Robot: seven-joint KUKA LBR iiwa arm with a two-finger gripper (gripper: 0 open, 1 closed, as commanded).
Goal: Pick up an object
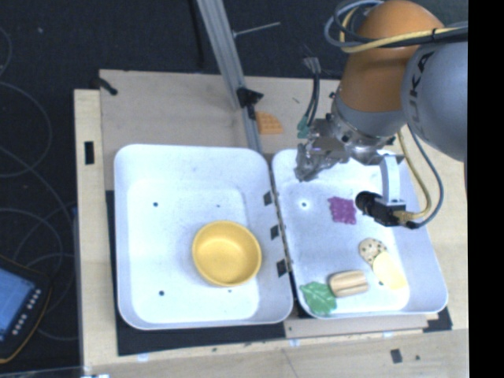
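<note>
Gripper (309, 166) hung over right bin's (417, 246) far-left corner; finger opening couldn't be told, nothing seen held. Purple piece (342, 209) lay just beside it, nearer the camera.

Leaving lots of open floor in the left bin (142, 211), with just a yellow bowl (227, 252) sitting near its front right part. Leaving bare floor down the left side and middle of the right bin (315, 235). Crowding the front right corner: green piece (318, 296), tan block (348, 283), spotted round thing (372, 250), pale yellow thing (389, 272), all close together. Lying alone higher up, a purple piece (342, 209). Hanging over the back edge, the gripper (312, 164), maybe blocking that corner.
</note>
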